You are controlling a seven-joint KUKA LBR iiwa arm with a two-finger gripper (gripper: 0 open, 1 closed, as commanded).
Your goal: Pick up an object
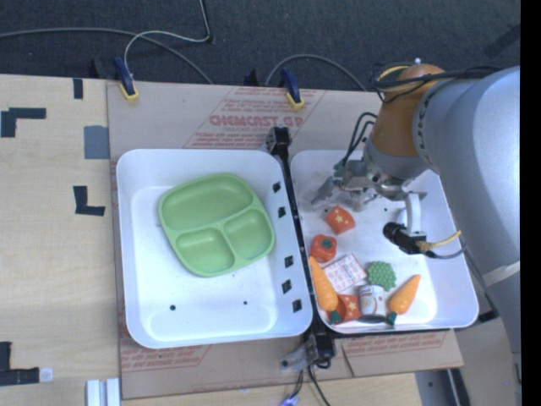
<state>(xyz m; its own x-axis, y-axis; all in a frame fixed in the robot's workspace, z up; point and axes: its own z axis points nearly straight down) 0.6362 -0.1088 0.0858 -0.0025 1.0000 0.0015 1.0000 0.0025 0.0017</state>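
From the camera above, the arm [473, 150] comes in from the right and takes up much of that side, its grey bulk running off the frame and covering the far right corner of the right bin [448, 252]. The orange band [401, 117] sits above the wrist, and below it the hand [338, 194] hangs low over the upper part of the right bin. Its metal fingers are small and blurred against the white floor; how far apart they stand cannot be told, and nothing can be seen between them. A black cable fitting [404, 237] hangs beside the wrist and hides part of the bin floor.

Just below the hand lies a small orange-red block [341, 220], close to the fingers, though whether they touch cannot be made out. Beneath that is a tomato [324, 247]. Further down lies a crowded group: a carrot [322, 284] along the left wall, a white printed packet [346, 272], a small can [368, 299], a green bumpy piece [381, 273] and a second carrot [405, 293] tilted at the right. A red piece [348, 309] is half hidden beneath the can and carrot.

The left bin [144, 252] holds a green divided plate [217, 223], lying tilted. Both bins rest on cardboard [245, 117] clamped to the desk [51, 252], with cables trailing behind
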